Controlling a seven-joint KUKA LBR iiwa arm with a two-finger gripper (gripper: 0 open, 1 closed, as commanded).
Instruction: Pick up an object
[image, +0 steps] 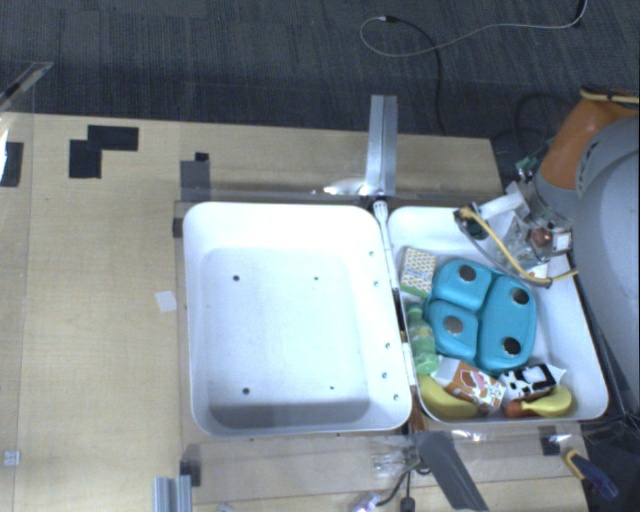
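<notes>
The right bin (585, 335) holds a pile of objects. Largest is a teal plastic piece with round holes (482, 313) in the bin's middle. A dotted yellow-green card (417, 270) lies at its upper left, and green items (424, 345) sit at its left. Along the near wall lie a yellow banana (447, 401), a patterned orange-and-white packet (476, 384), a black-and-white item (528, 380) and a second yellow piece (550, 402). My gripper (528, 238) hangs over the bin's far right corner, above and right of the teal piece, with a yellow cable looped by it.
The left bin (200, 300) is a plain white tray with small holes. A metal post (383, 150) stands behind the divider between the bins. The grey arm (610, 210) with its orange band fills the right side. Wooden bench top extends left.
</notes>
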